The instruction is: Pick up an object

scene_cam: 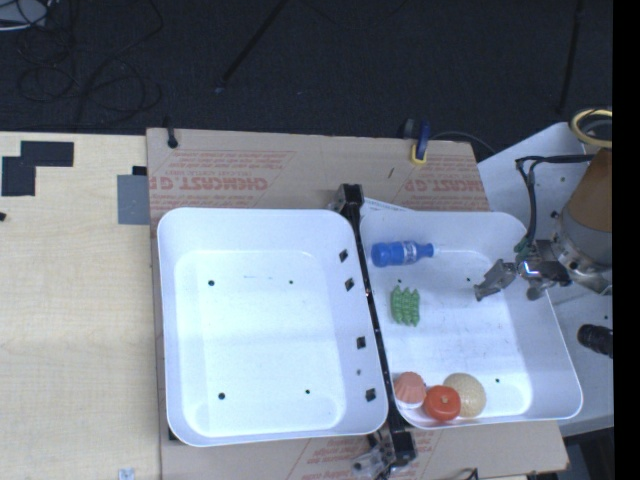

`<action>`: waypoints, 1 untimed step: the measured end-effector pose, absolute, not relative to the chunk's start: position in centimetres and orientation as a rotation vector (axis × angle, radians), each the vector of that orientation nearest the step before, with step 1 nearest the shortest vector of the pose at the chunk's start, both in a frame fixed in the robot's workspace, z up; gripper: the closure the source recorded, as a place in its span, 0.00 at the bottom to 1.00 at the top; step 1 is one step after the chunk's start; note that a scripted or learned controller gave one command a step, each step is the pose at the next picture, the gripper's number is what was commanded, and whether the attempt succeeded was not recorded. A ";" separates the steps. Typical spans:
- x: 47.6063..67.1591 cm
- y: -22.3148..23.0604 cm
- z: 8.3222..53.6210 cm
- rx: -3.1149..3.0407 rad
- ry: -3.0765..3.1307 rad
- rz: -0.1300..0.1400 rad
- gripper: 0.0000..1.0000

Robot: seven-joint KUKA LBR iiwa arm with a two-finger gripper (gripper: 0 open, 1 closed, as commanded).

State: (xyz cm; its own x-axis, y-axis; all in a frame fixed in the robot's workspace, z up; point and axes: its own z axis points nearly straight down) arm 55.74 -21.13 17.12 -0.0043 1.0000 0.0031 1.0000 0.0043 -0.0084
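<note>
The right bin (540, 368) holds a blue bottle (402, 253) lying near its far left, a small green knobbly piece (405, 306) below it, and a cluster at the near edge: a pink-and-white piece (409, 389), a red round piece (442, 402) and a pale yellow ball (466, 392). My gripper (508, 277) hangs over the right bin's right side, well to the right of the bottle and the green piece. Its fingers are spread apart, with nothing between them.
The left bin (180, 268) lies beside the right one, with a black divider strip (365, 308) between them. Both rest on brown cardboard (260, 173). A yellow-and-blue clamp (420, 143) sits at the far edge. The arm's body (590, 218) stands at the right.
</note>
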 end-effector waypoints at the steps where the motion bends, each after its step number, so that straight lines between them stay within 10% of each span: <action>1: 47.9 -21.3 15.2 -2.218 -2.210 0.007 0.00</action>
State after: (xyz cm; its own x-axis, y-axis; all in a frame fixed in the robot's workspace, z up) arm 47.94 -21.34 15.21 0.0035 1.0000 0.0040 0.9999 -0.0035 -0.0104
